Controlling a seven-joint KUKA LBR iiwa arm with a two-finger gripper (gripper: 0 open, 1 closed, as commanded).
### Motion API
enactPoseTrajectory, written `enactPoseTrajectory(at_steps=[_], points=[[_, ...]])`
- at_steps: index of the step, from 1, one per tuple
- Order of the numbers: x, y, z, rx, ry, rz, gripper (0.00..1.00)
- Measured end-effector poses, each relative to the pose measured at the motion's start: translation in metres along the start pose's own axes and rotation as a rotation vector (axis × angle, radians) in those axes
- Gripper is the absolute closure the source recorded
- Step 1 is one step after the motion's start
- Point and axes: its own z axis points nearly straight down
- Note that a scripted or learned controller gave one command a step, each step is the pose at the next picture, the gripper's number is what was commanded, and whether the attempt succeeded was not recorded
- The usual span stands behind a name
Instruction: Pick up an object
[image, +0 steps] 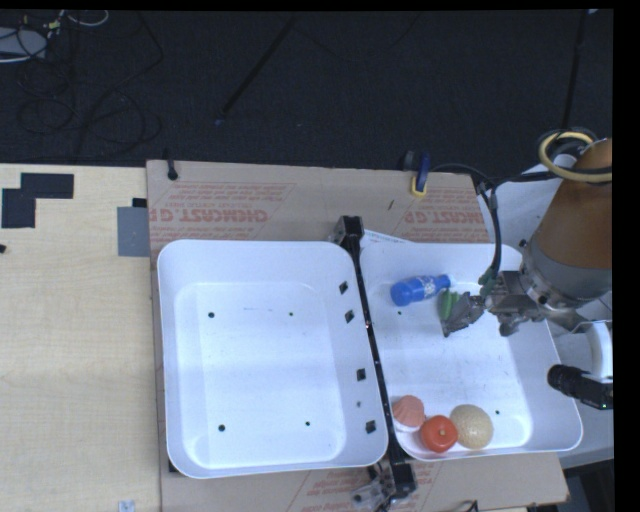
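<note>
The bottle (419, 289), blue with a pale end, lies on its side on the floor of the right bin (540, 438), just left of the gripper (459, 314) and a little above it in the view. The gripper hangs low over that bin near its upper middle, its dark fingers pointing left and down from the arm (580, 225), with a green bit showing at its top edge. Nothing can be made out between the fingers, and whether they are spread or closed cannot be told from this slant. The bottle looks apart from the fingers, though the gap is small. Well below the gripper, in the bin's near corner, three round things sit bunched together: a pink ball (408, 410), a red ball (438, 433) touching it, and a tan ball (472, 425) beside that. Far left of the gripper, past the black divider (364, 330), lies the left bin (170, 300).
</note>
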Motion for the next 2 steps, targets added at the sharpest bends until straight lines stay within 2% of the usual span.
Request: enactPoseTrajectory(at_steps=[1, 2], points=[[-0.028, -0.047, -0.106, -0.012, -0.004, 0.002, 0.0], [-0.006, 0.008, -0.207, -0.015, -0.004, -0.004, 0.0]])
